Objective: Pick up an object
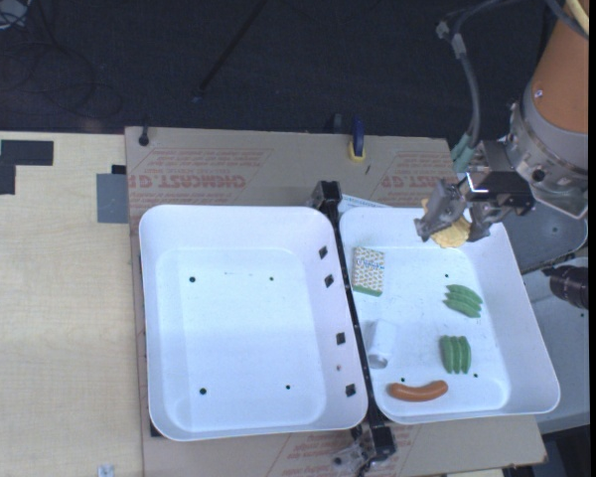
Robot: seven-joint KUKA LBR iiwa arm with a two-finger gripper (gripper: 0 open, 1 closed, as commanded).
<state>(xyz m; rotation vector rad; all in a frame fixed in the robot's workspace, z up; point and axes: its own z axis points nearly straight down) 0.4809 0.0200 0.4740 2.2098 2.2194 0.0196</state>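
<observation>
The jaws point(455, 219) are clamped on a yellowish object point(453, 234) above the right bin's point(517, 366) far edge.

Orange band above grey wrist, metal gripper point(455, 219) (dark fingers), looping black cable

Fixed cam above, slanted; bins point(179, 229) prob. mid-range.
</observation>
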